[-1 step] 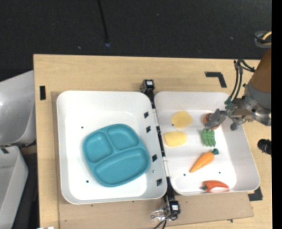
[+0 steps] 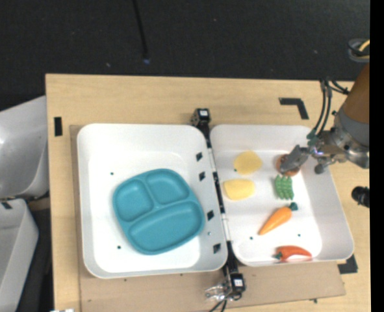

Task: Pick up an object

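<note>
Reaching in from the right over the right bin's (image 2: 334, 200) far right corner, low above the white floor: grey arm (image 2: 357, 109) with its orange band, gripper (image 2: 306, 160) at its end. Spread or pressed together, impossible to tell from this slant; nothing clearly seen pinched.

Lying just at the gripper's left tip, partly covered by it: a small reddish-brown piece (image 2: 286, 166), touching or merely beneath, not possible to say. Just below that, close to it: a green ridged toy (image 2: 283, 187). Further toward the near edge, tilted with its tip pointing down-left: an orange carrot (image 2: 275, 220) with a dark green stub at its upper end, near the green toy but apart from it. Resting against the near wall of the same bin: a red and white piece (image 2: 293, 254), lying flat.

Sitting on the left side of that bin, well apart from the gripper: a pale yellow round piece (image 2: 247, 162), and just below it a deeper yellow lump (image 2: 238, 188), the two near each other, with a narrow gap.

Filling the middle of the left bin (image 2: 94, 155): a blue divided plate (image 2: 158, 210) with three compartments, turned at a slant.

Standing side by side on the light wooden counter (image 2: 146, 96), walls touching along the middle, both bins joined by black clips (image 2: 201, 116) at the far and near ends of the seam.
</note>
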Tool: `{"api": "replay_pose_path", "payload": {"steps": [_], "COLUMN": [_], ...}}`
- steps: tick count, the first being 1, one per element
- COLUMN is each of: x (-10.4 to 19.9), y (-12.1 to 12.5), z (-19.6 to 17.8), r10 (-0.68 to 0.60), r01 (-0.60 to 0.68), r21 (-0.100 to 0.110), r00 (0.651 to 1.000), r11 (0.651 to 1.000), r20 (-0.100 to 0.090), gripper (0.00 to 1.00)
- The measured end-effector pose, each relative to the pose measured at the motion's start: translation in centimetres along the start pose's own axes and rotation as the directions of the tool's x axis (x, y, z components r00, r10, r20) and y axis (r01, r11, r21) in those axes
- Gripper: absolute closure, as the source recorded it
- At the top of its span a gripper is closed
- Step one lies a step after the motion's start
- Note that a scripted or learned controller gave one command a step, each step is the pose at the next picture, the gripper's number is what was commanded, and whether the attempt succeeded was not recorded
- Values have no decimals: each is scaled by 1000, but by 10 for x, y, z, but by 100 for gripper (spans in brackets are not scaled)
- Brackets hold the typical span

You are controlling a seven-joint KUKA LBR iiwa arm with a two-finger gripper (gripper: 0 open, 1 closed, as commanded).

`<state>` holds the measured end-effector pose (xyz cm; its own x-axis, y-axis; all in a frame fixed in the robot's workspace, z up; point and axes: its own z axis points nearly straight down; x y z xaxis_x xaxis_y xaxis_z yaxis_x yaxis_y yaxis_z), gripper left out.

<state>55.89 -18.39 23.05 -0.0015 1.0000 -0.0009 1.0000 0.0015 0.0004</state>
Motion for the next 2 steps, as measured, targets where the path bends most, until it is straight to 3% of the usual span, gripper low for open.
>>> {"api": "replay_pose_path", "payload": {"steps": [2], "x": [-8], "y": [1], "z": [114], "r10": [3], "r01": [-3], "r21": [4], "r00": [1000], "r11": [1000], "r20": [0], "gripper": [0]}}
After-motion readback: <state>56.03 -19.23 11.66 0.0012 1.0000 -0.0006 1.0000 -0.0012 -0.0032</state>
